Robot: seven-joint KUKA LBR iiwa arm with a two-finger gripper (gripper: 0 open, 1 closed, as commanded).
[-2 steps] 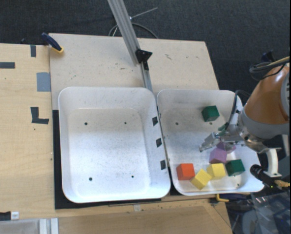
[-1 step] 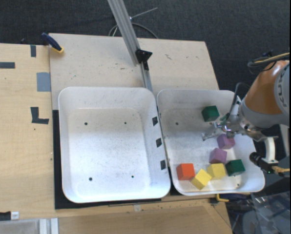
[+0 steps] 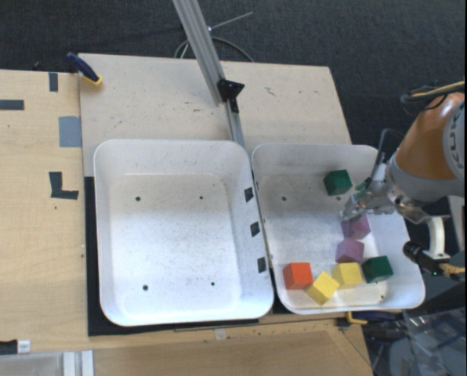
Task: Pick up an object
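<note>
table (image 3: pixel 163 92), left bin (image 3: pixel 171 163) bare, right bin (image 3: pixel 296 159) full of blocks. arm (image 3: pixel 429 151) low over right bin, tool (image 3: pixel 359 207) right above purple block (image 3: pixel 357 227). grip state: cannot tell. nothing lifted yet, guessing mid-grab, pick not done.

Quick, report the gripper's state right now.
Gripper: low in the right bin, directly above a purple block; open or closed cannot be told.

Dark carpet floor (image 3: pixel 359 22), light wooden bench (image 3: pixel 163 92)
</note>
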